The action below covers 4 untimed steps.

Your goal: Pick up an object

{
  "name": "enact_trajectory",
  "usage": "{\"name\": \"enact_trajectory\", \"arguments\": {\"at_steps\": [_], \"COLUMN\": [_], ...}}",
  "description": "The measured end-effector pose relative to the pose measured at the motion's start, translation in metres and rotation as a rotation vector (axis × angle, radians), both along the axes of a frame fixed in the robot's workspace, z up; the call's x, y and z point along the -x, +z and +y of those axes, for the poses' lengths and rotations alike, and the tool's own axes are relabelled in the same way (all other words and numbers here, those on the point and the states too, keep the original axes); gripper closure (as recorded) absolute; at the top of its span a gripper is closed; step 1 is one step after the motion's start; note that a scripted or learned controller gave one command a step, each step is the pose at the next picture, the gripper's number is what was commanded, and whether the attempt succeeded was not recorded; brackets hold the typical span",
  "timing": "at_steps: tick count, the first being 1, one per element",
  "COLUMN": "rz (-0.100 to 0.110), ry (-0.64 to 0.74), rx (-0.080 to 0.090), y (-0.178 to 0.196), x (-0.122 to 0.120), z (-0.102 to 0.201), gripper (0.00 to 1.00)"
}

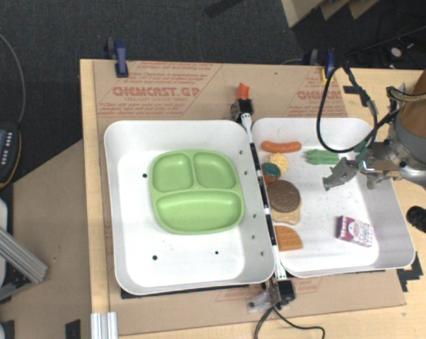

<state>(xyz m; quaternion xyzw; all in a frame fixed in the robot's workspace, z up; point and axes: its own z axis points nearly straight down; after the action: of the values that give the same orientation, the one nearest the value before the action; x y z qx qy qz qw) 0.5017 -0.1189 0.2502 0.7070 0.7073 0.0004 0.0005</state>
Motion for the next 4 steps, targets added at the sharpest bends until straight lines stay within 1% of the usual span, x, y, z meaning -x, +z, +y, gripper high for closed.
{"name": "enact_trajectory", "arguments": {"at_steps": [1, 2, 3, 4], "rz": [-0.002, 0.0, 0.018, -0.003], "ry": [-0.001, 0.001, 0.0, -0.002], "rx": [0.003, 0.002, -0.018, 0.002], "y": [-0.09, -0.167, -0.164, -0.082], "x": [-0.075, -0.113, -0.165, -0.111], "z": [-0.04, -0.06, -0.098, -0.106], "gripper": [0.0, 0.0, 0.0, 0.0]}}
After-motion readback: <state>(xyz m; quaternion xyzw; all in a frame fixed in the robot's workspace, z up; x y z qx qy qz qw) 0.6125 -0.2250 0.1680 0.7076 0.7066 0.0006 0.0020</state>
